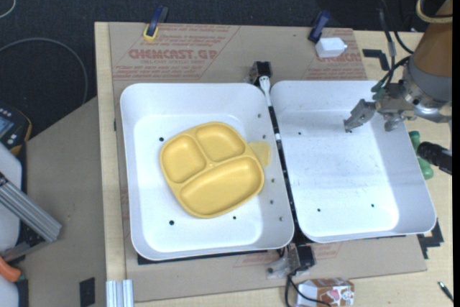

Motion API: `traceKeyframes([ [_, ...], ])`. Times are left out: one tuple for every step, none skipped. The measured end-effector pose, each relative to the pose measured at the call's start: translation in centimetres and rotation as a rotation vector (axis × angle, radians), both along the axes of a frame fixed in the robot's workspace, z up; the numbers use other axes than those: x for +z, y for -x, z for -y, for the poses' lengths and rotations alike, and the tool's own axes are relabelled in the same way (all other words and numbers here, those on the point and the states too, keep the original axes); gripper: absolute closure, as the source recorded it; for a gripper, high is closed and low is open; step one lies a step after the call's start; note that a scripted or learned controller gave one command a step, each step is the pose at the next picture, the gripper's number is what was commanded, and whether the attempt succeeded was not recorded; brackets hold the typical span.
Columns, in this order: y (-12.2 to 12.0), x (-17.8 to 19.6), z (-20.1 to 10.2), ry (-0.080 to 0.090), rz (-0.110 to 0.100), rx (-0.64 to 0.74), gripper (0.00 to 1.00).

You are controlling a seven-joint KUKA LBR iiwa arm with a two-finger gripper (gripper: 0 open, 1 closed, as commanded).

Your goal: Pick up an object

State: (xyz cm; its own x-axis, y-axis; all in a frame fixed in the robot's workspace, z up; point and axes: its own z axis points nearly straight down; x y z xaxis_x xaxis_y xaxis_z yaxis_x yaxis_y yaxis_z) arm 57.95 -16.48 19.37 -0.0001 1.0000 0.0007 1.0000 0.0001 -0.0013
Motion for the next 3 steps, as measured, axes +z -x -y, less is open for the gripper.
traceKeyframes([
  [5.2, 9.3, -7.4, -0.001, 0.010, 0.008, 0.00],
  [10.2, 12.2, -19.5, -0.004, 0.002, 0.015, 0.00],
  [9.9, 31.9, -22.7, -0.004, 0.023, 0.005, 0.00],
])
